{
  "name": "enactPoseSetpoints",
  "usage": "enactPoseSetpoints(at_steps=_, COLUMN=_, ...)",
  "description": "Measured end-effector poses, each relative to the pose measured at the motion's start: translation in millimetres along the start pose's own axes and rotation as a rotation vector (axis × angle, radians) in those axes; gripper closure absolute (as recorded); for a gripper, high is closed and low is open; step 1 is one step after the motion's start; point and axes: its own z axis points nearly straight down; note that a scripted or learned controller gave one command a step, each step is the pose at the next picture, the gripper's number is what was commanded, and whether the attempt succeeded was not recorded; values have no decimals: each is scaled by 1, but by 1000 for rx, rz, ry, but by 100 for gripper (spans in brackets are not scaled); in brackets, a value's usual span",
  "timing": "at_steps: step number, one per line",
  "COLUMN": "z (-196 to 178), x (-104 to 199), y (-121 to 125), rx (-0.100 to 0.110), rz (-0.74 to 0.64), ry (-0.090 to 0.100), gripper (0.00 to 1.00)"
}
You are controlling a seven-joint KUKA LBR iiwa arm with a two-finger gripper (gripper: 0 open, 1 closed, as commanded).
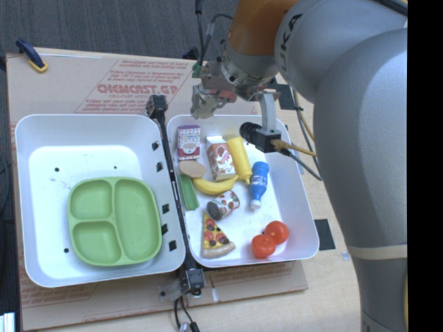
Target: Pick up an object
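Note:
My gripper [205,105] hangs over the far left corner of the right bin [297,206], above the small red carton [188,142]. Nothing shows between its fingers. In that bin lie a red and white milk carton [221,159], a yellow mustard bottle [240,158], a banana [212,184], a blue bottle [258,182], a small can [223,204], a pizza slice [214,237], a tomato [268,239], a green stick [189,192] and a tan bun [192,167].
The left bin [41,144] holds a green divided plate [114,220]. My grey arm [353,116] covers the right side of the bench. A cardboard sheet [118,81] lies behind the bins, with a blue and yellow tool [31,54] at its far left corner.

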Motion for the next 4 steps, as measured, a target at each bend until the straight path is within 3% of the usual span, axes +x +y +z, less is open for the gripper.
enactPoseSetpoints(at_steps=1, z=64, x=42, y=-104, rx=1, rz=0, ry=-1, gripper=100)
enactPoseSetpoints(at_steps=2, z=37, x=38, y=-161, rx=-2, rz=1, ry=-1, gripper=100)
enactPoseSetpoints(at_steps=3, z=37, x=38, y=-161, rx=-3, rz=2, ry=-1, gripper=0)
enactPoseSetpoints(at_steps=4, z=70, x=-38, y=-179, rx=-4, rz=2, ry=-2, gripper=0)
